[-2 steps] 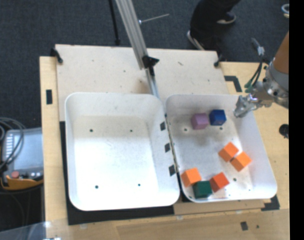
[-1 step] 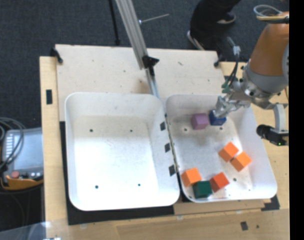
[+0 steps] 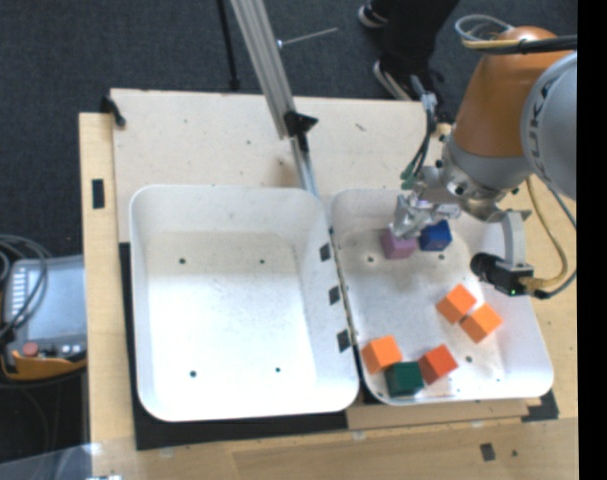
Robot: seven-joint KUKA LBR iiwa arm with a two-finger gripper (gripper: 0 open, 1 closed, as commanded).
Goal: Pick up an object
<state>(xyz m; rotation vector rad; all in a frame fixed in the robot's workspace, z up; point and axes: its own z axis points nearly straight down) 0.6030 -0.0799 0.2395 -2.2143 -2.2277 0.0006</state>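
The arm (image 3: 513, 108) hides the right bin's (image 3: 523, 368) far corner and part of the blue block (image 3: 438, 235).

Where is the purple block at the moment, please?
The purple block lies in the right bin, near its far edge, just left of the blue block, directly under the tool.

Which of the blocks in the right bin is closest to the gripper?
The purple block, directly under the gripper. The blue block sits just beside; orange ones lie farther.
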